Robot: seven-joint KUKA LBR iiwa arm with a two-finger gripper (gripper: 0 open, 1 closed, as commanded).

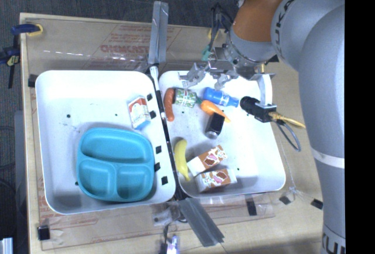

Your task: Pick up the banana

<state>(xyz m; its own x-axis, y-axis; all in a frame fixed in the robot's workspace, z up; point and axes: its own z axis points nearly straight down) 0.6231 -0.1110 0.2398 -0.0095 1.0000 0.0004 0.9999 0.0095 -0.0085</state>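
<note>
The yellow banana lies along the left wall of the right bin, near its front, next to two small brown cartons. My gripper hangs over the back of the right bin, well behind the banana, above a green can and a blue bottle. Its two fingers are spread apart with nothing between them.
An orange carrot, a dark can and a red sausage lie mid-bin. The left bin holds a blue divided plate and a small red-and-white carton. A grey divider bar stands between the bins at the back.
</note>
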